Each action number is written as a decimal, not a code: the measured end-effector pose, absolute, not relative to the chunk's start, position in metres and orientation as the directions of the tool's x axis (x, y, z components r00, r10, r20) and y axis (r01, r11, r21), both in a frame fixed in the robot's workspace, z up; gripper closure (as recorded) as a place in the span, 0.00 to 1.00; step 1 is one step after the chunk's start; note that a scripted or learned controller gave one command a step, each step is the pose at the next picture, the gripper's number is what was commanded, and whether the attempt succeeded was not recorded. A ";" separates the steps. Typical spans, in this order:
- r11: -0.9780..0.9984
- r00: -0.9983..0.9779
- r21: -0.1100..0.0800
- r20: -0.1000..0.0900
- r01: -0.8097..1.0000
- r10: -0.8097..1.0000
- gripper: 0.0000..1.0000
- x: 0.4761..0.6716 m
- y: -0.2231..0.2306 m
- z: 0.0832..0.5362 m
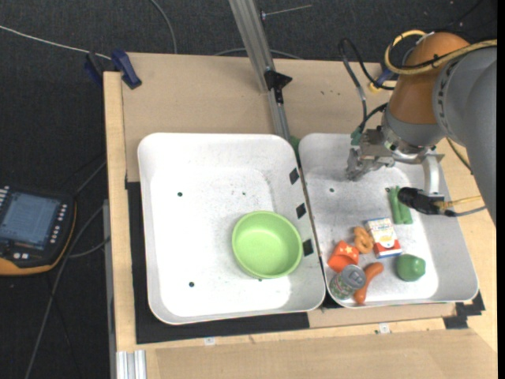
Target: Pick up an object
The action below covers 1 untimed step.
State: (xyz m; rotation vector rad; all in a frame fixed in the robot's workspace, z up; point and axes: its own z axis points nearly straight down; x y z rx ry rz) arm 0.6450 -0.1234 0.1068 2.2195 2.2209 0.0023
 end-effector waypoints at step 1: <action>0.001 -0.001 0.006 -0.001 1.000 1.000 1.00 0.639 -0.120 0.166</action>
